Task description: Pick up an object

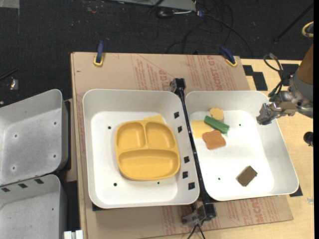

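Claw (265, 114): at the end of the grey arm (304, 83), poised over the right rim of the right bin (279, 138). Grip state: cannot tell from this angle. Nothing seen between its tips.

Right bin: white, shallow, directly below and to the left of the claw. Contents, all apart from the claw:
- Green stick (216, 124): left of the claw, slightly lower in the frame, lying at a slant. Upper end touching the yellow round piece, lower side over the orange piece.
- Yellow round piece (216, 113): left of the claw, about level with it, just above the green stick.
- Orange piece (214, 141): left of and below the claw, flat on the bin floor, just under the green stick.
- Pale yellow slab (198, 128): farther left of the claw, against the left wall of the bin, beside the orange piece.
- Brown block (246, 175): below the claw and a little left, alone near the bin's front edge, well apart from the other pieces.

Left bin (99, 133): white, far left of the claw, side by side with the right bin. Holds a yellow divided tray (147, 150) with three compartments, lying flat.

Cardboard sheet (139, 68): under both bins, fastened at the far edge by two clamps (99, 54).
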